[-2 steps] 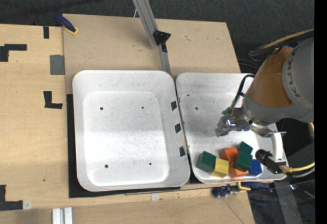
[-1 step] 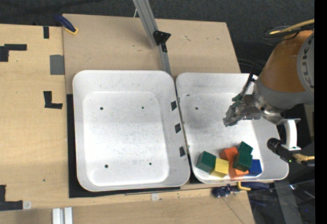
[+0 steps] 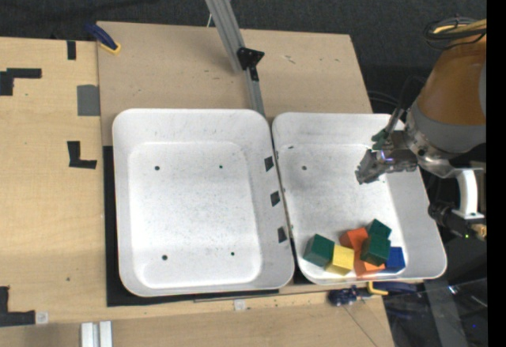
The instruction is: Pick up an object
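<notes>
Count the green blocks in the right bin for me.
2. One green block sits at the left end of the pile in the right bin, beside the yellow block. A darker green block sits atop the pile's right side. Others may be hidden underneath.

Two white bins are sitting side by side on the wooden bench (image 3: 316,69) — the left bin (image 3: 126,179) and the right bin (image 3: 332,132). A grey pole (image 3: 217,1) is slanting down to the bins' far edge, a black clamp (image 3: 250,58) gripping it.
</notes>
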{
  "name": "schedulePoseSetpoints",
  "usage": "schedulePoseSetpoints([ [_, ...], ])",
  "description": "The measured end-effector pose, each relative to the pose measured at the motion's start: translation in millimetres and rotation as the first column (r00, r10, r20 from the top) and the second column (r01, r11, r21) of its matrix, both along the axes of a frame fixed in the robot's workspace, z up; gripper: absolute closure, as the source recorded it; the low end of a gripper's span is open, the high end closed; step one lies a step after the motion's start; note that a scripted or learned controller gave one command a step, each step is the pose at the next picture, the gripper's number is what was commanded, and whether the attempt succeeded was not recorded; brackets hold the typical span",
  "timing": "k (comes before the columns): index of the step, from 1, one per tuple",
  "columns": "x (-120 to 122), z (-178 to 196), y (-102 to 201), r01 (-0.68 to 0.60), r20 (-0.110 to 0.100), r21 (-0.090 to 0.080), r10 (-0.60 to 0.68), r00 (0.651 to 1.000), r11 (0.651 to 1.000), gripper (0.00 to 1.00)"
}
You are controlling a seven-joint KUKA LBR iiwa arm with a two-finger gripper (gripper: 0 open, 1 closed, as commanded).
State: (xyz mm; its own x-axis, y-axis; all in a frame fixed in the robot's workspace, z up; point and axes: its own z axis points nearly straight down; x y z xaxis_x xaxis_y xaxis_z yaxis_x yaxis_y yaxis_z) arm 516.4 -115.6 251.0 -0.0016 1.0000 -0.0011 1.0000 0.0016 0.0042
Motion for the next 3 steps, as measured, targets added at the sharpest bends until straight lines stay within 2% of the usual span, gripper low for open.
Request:
schedulePoseSetpoints([
  [3, 105.8, -4.9, 145.5, -0.004, -0.004, 0.002, 0.004, 1.000, 1.000, 1.00],
])
